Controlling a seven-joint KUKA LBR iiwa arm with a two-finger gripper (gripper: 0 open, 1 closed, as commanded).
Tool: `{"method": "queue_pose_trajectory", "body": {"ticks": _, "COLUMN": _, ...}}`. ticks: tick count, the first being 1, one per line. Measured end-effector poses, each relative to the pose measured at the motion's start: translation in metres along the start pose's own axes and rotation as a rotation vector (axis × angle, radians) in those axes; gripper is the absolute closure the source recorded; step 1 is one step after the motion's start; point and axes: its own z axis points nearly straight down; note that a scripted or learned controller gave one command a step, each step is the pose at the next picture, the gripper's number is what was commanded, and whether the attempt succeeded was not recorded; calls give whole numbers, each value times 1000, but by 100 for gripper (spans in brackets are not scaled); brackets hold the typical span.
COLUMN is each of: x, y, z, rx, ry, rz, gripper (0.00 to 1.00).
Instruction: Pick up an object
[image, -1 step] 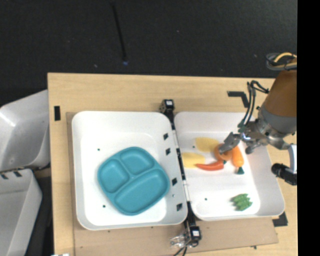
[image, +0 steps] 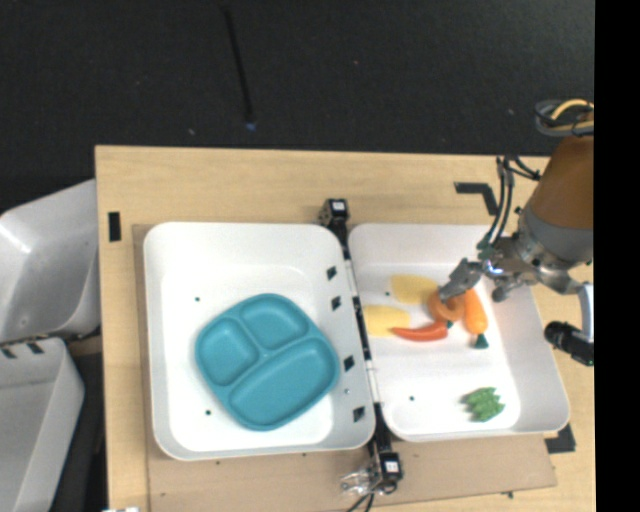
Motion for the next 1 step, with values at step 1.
{"method": "queue_pose_trajectory", "body": {"ticks": 1, "x": -1, "y": -4, "z": 43, "rx": 3, "ry": 0, "rz": 2, "gripper": 0}}
